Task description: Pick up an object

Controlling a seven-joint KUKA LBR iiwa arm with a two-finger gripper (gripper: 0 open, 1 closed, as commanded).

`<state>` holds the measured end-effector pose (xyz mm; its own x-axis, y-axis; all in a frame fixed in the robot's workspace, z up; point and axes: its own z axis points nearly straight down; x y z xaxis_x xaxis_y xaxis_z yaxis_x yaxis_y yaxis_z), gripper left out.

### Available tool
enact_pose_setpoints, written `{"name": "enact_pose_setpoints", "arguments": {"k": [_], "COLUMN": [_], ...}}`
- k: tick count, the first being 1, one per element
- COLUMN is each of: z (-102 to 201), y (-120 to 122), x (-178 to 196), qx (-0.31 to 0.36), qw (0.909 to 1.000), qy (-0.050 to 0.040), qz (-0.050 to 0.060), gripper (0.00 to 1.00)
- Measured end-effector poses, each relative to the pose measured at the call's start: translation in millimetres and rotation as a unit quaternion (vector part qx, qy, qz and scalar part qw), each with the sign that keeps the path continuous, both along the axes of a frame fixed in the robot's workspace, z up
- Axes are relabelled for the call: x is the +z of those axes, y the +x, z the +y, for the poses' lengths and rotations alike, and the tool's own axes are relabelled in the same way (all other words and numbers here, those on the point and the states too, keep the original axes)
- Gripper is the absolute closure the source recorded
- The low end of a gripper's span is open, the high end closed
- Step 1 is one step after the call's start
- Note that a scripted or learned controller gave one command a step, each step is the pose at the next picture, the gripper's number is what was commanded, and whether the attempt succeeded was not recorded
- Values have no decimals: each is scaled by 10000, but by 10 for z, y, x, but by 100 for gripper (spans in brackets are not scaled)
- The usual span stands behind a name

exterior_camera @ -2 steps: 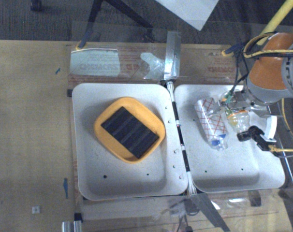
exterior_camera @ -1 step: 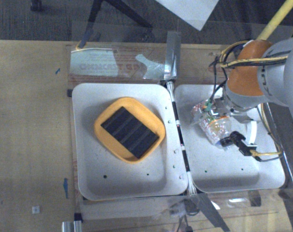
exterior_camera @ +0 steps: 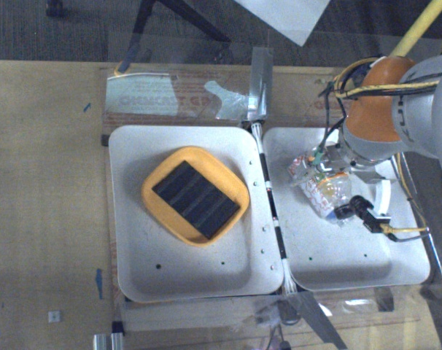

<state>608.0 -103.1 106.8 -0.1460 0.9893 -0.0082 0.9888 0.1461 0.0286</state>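
Crinkled clear packet (exterior_camera: 322, 187), with bits of colour showing through its wrap, lies in the right bin (exterior_camera: 352, 268), a short way to the right of the seam (exterior_camera: 269, 195) where the two bins meet, level with that seam's middle stretch. The gripper (exterior_camera: 329, 168) is down at the packet's far part, on the side away from the seam, touching or very nearly touching the wrap. Whether it is open, closed or clamped on the packet cannot be told, since the wrist and the glinting plastic hide that. The arm (exterior_camera: 396, 115), grey with its orange band, comes in from further right of the seam, over the bin's far right corner.

On the other side of the seam, in the left bin (exterior_camera: 133, 268), sits an orange dish (exterior_camera: 200, 156) with rounded corners, turned at an angle to the seam, its nearest corner close to the seam but apart from it. A black ribbed slab (exterior_camera: 195, 199) lies flat inside the dish, covering most of its floor. Packet and dish are well apart, with the seam between them. Beyond the seam's far end a clear plastic sheet (exterior_camera: 170, 97) lies flat on the bench (exterior_camera: 39, 195), stretching left from it
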Motion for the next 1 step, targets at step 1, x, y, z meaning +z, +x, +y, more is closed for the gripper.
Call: {"name": "enact_pose_setpoints", "arguments": {"k": [1], "z": [-1], "y": [-1], "x": [0], "qx": [-1], "qw": [10000], "qy": [0], "qz": [1], "gripper": [0]}}
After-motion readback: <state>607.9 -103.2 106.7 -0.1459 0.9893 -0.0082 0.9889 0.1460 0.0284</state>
